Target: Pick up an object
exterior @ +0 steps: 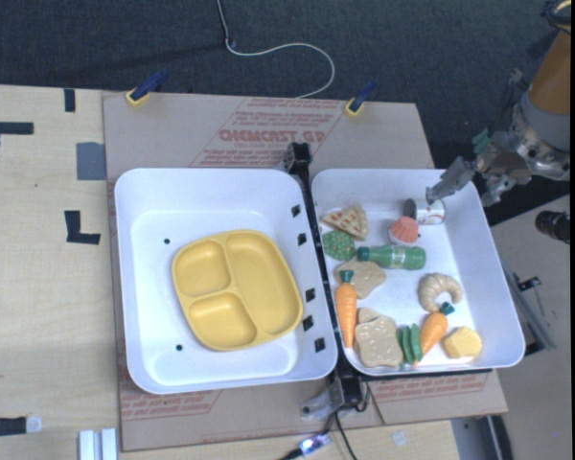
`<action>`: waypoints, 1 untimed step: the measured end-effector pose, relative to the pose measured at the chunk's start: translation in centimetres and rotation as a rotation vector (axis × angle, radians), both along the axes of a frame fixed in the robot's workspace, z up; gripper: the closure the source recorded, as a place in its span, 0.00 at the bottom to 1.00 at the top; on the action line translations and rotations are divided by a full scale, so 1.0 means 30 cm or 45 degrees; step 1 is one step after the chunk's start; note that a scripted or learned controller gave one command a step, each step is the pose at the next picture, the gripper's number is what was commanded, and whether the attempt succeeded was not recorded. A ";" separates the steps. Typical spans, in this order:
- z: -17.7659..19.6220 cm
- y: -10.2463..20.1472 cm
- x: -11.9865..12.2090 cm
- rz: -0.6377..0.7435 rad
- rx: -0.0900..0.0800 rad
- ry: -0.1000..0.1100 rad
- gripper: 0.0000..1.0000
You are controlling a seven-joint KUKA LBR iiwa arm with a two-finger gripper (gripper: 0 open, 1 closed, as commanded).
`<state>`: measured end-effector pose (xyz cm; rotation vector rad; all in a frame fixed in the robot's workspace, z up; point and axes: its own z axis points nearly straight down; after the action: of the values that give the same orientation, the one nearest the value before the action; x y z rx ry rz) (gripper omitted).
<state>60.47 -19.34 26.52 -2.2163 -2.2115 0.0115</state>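
The arm point(546, 103) comes in from the right of the camera view, its orange band at the upper right edge; the tool point(439, 192) hangs over the far right corner of the right bin point(494, 257), and whether it is apart or together I cannot tell, nor is anything seen between it.

2 white bins sit side by side on a cardboard sheet point(268, 132) on the worktop point(38, 257); the left bin point(134, 257) holds a yellow tray point(236, 287) with 3 compartments, lying near its middle.

The right bin holds the toy foods; a pizza slice point(346, 221) lies near its far left corner; a red-and-white piece point(404, 229) lies just below the tool, with a small dark upright piece point(410, 207) beside it; a green bottle point(393, 256) lies on its side in the middle, with a green leafy piece point(338, 245) to its left; a tan piece point(365, 278) lies under the bottle; a carrot point(346, 316) lies along the left wall; a croissant point(440, 288) sits toward the right wall; a 2nd carrot point(433, 328) lies below it; a bread slice point(378, 341) rests at the near edge with a green pod point(408, 343) just beside it; a yellow piece point(463, 342) lies in the near right corner.
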 end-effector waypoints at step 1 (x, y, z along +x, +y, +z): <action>0.023 0.001 0.007 0.004 -0.003 -0.015 0.00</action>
<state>60.69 -19.30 27.22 -2.2199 -2.2223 0.0014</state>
